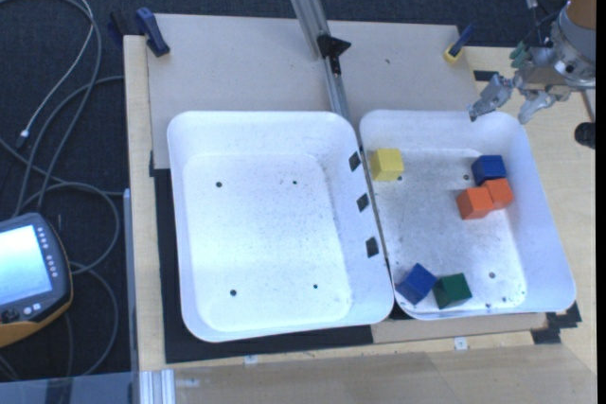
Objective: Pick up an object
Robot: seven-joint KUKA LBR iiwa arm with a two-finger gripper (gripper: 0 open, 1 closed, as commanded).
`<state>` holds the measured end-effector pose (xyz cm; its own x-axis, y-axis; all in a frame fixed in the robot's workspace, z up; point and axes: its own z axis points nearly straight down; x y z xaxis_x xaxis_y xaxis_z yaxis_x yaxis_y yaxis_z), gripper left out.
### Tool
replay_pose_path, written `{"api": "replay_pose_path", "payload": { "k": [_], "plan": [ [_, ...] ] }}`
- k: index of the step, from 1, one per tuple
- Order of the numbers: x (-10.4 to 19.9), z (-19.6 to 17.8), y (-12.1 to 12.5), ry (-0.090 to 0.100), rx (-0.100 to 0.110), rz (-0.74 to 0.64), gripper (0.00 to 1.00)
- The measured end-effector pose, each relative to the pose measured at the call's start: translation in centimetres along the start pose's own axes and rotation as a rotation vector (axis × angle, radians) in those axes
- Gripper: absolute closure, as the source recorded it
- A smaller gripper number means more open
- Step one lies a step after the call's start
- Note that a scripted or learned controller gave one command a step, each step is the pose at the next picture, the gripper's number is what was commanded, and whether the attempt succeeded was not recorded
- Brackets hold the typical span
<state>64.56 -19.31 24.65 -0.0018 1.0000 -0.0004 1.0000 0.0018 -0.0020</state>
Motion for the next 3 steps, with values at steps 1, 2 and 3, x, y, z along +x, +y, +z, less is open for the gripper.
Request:
{"api": "replay_pose_path", "payload": {
  "k": [1,2,3],
  "plan": [
    [-1.3,11.1,-2.1,-0.001,-0.007,0.000,0.00],
    [-1.4,11.7,-2.9,-0.002,-0.011,-0.002,0.00],
    [-0.6,12.9,-4.9,-0.002,-0.007,0.000,0.00]
  ]
}}
